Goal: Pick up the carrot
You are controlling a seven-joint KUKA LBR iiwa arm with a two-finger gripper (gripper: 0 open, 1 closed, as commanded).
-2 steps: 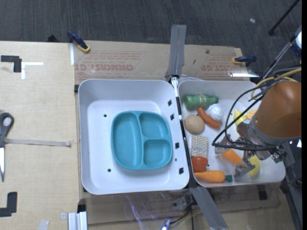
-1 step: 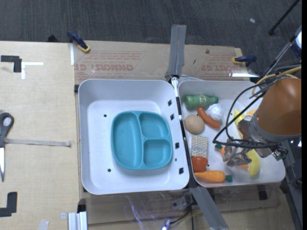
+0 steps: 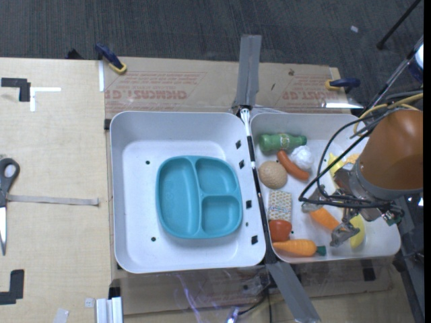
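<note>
Dark carpet is showing beyond the far edge of your bench point(image 3: 54, 147), where cardboard is lying under two white bins sitting side by side. You are looking at the left bin point(image 3: 128, 247), which is holding a teal divided plate point(image 3: 200, 196) lying flat in its middle. Your right bin point(image 3: 390, 246) is carrying the clutter: a green bottle point(image 3: 283, 140) lying on its side at the far end, a long thin carrot point(image 3: 293, 166) just beside a white ball point(image 3: 303, 157), a tan egg-shaped thing point(image 3: 272, 174), a speckled cracker-like square point(image 3: 279, 205), a red piece point(image 3: 280, 229), and a fatter carrot point(image 3: 295, 248) with a green tip lying along the near wall. The arm is reaching in from the right, and its end effector point(image 3: 345, 233) is hanging low over the right half of that bin, just beside an orange chunk point(image 3: 324, 218) and a yellow piece point(image 3: 357, 233). You cannot tell whether it is spread or pressed together. Both carrots are lying apart from it.
</note>
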